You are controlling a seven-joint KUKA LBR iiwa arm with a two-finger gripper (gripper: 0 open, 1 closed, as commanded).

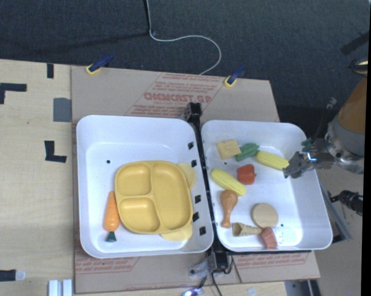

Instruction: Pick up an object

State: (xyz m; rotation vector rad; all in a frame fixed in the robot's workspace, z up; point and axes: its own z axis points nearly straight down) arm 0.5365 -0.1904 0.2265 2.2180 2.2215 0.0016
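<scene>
The jaws [296, 167] hang over the right bin's [311, 203] edge, corn cob [272, 159] just left; their spread is unclear.

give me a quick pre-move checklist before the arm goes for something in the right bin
1. Gripper above the right bin: ok, at its right rim.
2. Gripper carrying nothing: ok, no item between its fingers.
3. Nearest target reachable: ok, corn cob lies just to the camera's left of the gripper.
4. Corn cob free of neighbours: not ok, its end touches the green vegetable.
5. Finger opening: cannot tell.
</scene>
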